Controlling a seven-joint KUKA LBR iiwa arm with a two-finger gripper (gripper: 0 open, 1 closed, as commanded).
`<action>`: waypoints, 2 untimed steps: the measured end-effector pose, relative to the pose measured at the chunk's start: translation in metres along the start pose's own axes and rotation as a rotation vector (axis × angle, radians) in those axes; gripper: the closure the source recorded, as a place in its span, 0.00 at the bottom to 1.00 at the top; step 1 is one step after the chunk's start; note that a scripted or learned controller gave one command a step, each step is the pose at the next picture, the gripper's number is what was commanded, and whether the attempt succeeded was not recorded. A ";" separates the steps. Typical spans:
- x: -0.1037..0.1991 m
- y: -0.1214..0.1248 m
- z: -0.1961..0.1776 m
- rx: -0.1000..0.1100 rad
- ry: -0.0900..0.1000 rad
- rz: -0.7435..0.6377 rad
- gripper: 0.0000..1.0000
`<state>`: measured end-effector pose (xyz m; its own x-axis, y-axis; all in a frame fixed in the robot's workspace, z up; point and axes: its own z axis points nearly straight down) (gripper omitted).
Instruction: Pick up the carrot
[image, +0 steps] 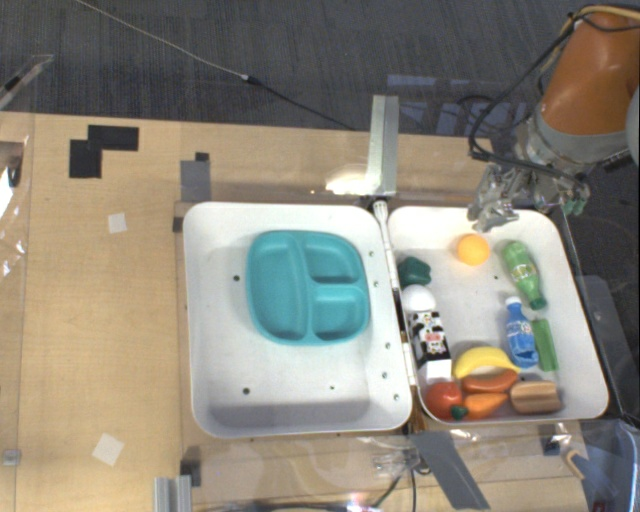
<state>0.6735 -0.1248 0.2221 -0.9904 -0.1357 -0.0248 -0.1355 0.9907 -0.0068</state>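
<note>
One carrot (487, 404) lies at the lower edge of the right bin (575, 290), touching a tomato (443, 398) and a banana (482, 361); the gripper (493, 210) hangs well apart at the bin's upper rim, whether spread or closed I cannot tell

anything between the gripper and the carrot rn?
Yes. The gripper is at the far edge of the right bin; the carrot lies at the near edge, wedged among a tomato, a banana and a brown block. An orange ball and bottles lie between.
</note>
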 end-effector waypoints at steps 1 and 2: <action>0.022 -0.060 -0.174 0.004 0.001 -0.200 1.00; 0.023 -0.067 -0.019 -0.014 0.019 -0.500 1.00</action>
<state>0.6589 -0.1945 0.2413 -0.8042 -0.5944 -0.0039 -0.5944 0.8042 0.0005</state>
